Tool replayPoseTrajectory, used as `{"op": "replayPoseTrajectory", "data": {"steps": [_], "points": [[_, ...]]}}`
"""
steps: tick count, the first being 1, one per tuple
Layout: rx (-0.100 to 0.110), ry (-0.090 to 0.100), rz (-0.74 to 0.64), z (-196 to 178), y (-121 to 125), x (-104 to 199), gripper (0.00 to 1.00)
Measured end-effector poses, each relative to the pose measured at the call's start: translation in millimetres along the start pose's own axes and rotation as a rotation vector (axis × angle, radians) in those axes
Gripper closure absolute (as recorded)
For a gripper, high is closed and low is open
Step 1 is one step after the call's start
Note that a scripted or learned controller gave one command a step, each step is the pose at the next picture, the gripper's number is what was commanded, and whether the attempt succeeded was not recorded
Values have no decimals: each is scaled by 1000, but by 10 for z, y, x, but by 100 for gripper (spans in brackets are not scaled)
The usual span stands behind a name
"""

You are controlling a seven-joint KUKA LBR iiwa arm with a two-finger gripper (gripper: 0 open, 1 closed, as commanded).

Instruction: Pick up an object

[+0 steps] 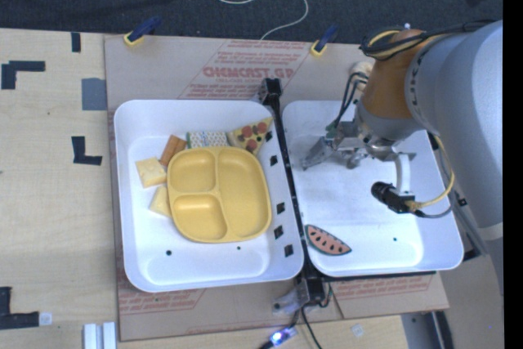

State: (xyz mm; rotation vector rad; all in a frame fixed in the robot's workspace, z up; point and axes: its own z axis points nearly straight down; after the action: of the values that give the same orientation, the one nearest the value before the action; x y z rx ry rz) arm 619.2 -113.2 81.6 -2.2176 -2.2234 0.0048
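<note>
Cardboard covers the counter point(90, 200) under two glossy white bins. Over the right bin point(372, 249), the claw point(315, 158) hangs with fingers spread and nothing between them, near the divider. A flat watermelon slice point(328, 242) lies well apart by that bin's front wall; being so thin, it may slip from a closing grip. The left bin point(139, 257) holds a smooth yellow plate point(219, 194), crackers point(152, 171) and pizza point(252, 135).
</note>
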Motion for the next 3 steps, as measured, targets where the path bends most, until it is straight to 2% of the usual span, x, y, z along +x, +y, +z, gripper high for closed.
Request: {"op": "replayPoseTrajectory", "data": {"steps": [1,2,3], "points": [[-2,0,0,-132,10,1,100],[-6,0,2,-660,-42,-78,100],[-7,1,1,-1104,25,-68,100]]}}
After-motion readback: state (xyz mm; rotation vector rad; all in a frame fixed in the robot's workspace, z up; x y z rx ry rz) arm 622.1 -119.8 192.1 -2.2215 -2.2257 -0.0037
